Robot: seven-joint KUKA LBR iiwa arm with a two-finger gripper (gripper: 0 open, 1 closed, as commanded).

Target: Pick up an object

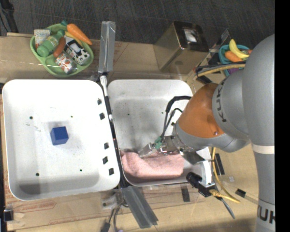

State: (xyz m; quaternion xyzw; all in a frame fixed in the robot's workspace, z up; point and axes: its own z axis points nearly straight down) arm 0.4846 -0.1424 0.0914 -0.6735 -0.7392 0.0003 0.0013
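Two white bins are sitting side by side on the bench: the left bin and the right bin. One blue cube is lying in the left bin, and one pink cloth is lying in the right bin along its near wall. One grey arm with one orange band is reaching over the right bin. Beyond the left bin, one green bowl is holding several toy foods, with one orange carrot among them. Beyond the right bin, one brown box is standing, and one yellow banana is lying just right of that box.
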